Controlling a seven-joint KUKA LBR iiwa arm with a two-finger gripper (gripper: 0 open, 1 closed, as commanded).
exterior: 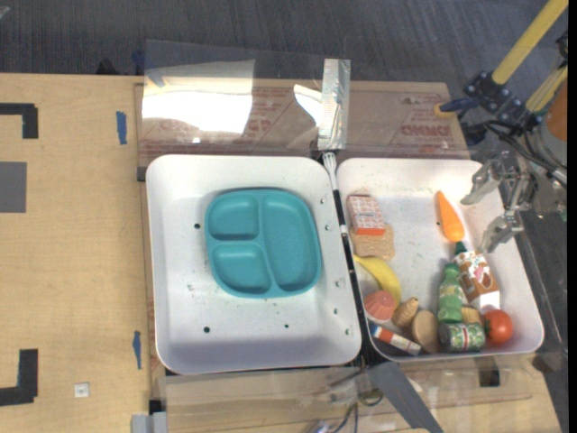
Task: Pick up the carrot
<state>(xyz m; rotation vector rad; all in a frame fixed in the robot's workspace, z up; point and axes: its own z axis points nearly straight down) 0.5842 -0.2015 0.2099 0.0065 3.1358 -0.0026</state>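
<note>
**Carrot lying free while I hang above the right bin**

Crowded at the near edge of the right bin (527,269) sits a heap of toy food: a tomato (499,326), a green bottle (451,292), a tin (462,336). That clutter leaves the carrot (449,217) alone on bare white floor farther back, orange body slanted, green tip toward the heap, so I judge it easy to reach. My gripper (489,207) hovers just to its right, over the bin's far corner. My jaws stand parted, grasping nothing; the carrot is beside them, not between them. A teal plate (264,242) lies in the left bin (171,242).
</note>
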